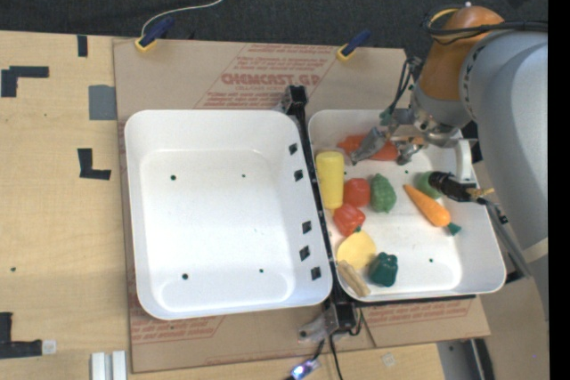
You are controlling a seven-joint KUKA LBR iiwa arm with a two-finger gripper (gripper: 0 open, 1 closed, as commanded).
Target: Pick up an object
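The right bin holds several toy foods. At its back lies a red-orange piece. My gripper hangs low right over that piece, fingers spread open to either side of it, one fingertip pointing left. I see nothing gripped between them. Further forward lie a yellow cylinder, a red block, a red pepper, a green vegetable, an orange carrot, a yellow round piece and a dark green pepper.
The left bin sits beside the right one, with a black-clipped divider where they meet. A tan stick lies at the right bin's front left corner. The grey arm looms over the right bin's right side.
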